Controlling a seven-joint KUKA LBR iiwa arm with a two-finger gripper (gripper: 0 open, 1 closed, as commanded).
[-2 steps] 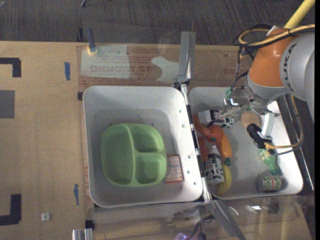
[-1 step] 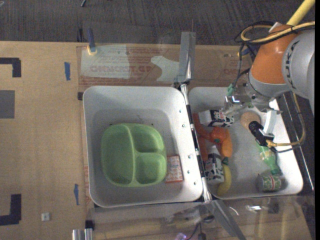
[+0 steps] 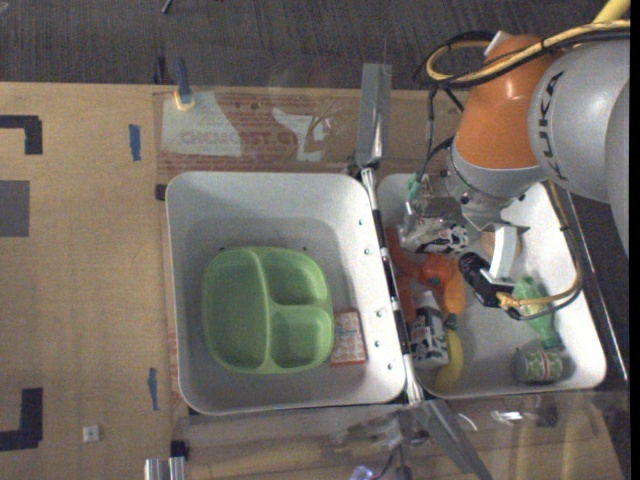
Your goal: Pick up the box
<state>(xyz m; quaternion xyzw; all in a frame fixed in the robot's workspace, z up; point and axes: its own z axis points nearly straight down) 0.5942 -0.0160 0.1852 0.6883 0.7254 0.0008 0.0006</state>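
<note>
A small flat red and white box [image 3: 347,338] lies in the left bin [image 3: 262,190], against the right edge of a green divided plate [image 3: 267,310]. My gripper [image 3: 432,232] is over the right bin [image 3: 577,313], low above its upper left part, above an orange toy [image 3: 437,273]. It is about a hand's width up and to the right of the box, across the wall between the bins. The wrist hides what lies right under the gripper.
The right bin holds a yellow banana [image 3: 451,360], a black and white toy [image 3: 429,333], a green bottle [image 3: 535,303], a can [image 3: 541,365] and a white block [image 3: 503,251]. A black cable [image 3: 490,286] loops from the wrist.
</note>
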